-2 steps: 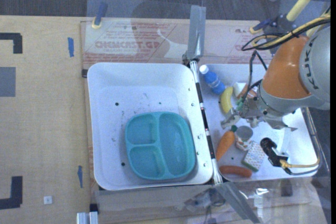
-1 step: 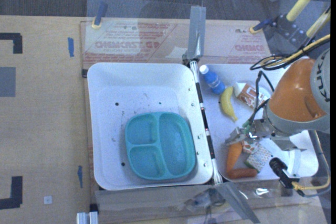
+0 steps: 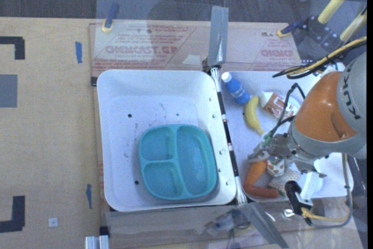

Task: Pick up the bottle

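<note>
The grey arm with its orange band [image 3: 329, 108] reaches into the right-hand shallow white bin [image 3: 332, 169] from the right edge, and its two-finger gripper [image 3: 274, 165] hangs low over the front part of that bin. The wrist and a tangle of cables cover much of the tool, so whether it is open or closed cannot be told from this angle. Just below and left of the gripper lies an orange carrot-shaped toy [image 3: 254, 175], with a red sausage-like piece [image 3: 265, 192] along the bin's front edge; they sit close to the tool, possibly touching it, though the clutter makes that hard to judge.

Farther back in the same bin, a yellow plastic banana [image 3: 252, 115] lies lengthwise, and a small red-and-white carton [image 3: 274, 105] sits just to its right. The task's thing, a small blue plastic bottle with a white cap [image 3: 235, 88], lies on its side near the back left corner of the right bin, just behind the banana and close to the wall between the two bins, well apart from the gripper.

In the left-hand shallow white bin [image 3: 116, 96] rests a teal plastic plate with three compartments [image 3: 177, 161], set toward the front right corner.
</note>
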`<state>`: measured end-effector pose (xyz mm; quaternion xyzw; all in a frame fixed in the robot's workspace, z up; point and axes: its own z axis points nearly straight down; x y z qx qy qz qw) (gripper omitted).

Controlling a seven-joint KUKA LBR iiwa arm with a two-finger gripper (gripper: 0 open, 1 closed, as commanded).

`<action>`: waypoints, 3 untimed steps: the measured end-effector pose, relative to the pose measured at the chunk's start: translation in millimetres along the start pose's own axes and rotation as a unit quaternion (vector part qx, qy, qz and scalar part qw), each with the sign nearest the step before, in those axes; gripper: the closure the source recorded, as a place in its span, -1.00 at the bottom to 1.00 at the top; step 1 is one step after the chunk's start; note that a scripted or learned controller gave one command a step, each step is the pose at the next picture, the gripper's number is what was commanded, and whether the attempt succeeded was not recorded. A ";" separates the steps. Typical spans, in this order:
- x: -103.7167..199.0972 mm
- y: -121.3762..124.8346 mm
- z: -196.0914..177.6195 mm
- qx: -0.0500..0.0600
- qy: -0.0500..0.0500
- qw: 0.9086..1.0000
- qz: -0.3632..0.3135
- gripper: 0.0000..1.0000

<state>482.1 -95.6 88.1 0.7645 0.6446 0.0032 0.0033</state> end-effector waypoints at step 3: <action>70.3 37.4 -128.5 0.004 -0.001 0.997 -0.075 1.00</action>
